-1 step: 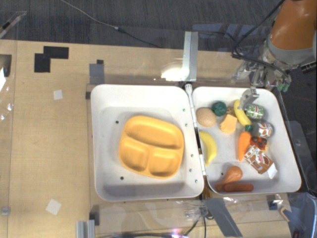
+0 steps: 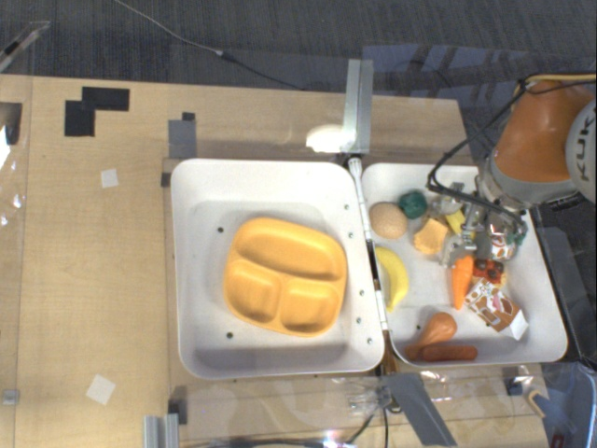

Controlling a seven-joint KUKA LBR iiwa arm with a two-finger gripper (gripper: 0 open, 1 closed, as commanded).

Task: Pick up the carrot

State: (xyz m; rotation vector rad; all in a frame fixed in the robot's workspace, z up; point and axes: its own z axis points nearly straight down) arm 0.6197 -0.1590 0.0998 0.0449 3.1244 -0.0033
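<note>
The carrot [image 2: 461, 283] is a short orange stick lying nearly upright in the right bin [image 2: 550, 329], right of centre. My gripper [image 2: 474, 248] hangs directly over the carrot's far end, under the grey and orange wrist. Its fingers stand apart, open, and the carrot is not between them. The wrist hides part of the bin's back right area.
A patterned snack packet [image 2: 493, 307] lies against the carrot's right side. A yellow wedge [image 2: 430, 237], a green piece [image 2: 412, 203], a tan egg shape [image 2: 388, 220], a banana [image 2: 395, 278], a brown pear [image 2: 437, 327] and a sausage [image 2: 446, 352] share that bin. A yellow divided plate [image 2: 284, 275] sits in the left bin [image 2: 201, 250].
</note>
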